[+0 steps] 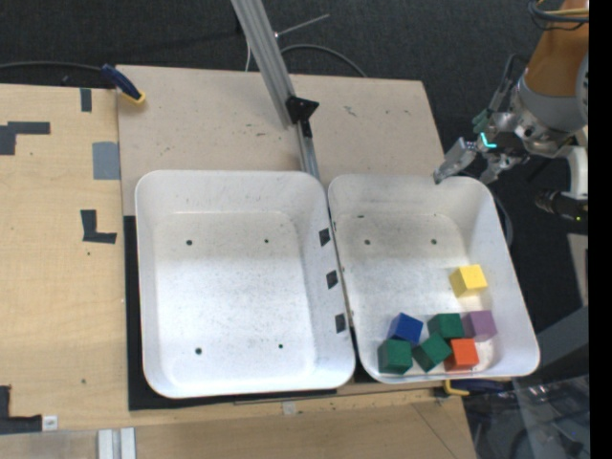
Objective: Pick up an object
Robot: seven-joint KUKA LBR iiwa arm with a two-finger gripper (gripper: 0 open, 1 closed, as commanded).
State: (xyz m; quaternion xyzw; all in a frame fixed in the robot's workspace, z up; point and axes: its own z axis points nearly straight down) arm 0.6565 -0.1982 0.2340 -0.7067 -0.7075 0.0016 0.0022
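The arm enters at 2 o'clock and leans down-left, with the gripper (457,165) hanging just above the far corner of the right bin (402,208), grasping nothing; its opening I cannot tell. The blocks (435,342) lie at the bin's 5 o'clock corner, well apart from it.

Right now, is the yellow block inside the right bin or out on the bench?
Inside. The yellow block rests on the floor of the right bin, apart from the cluster of blocks at its near edge.
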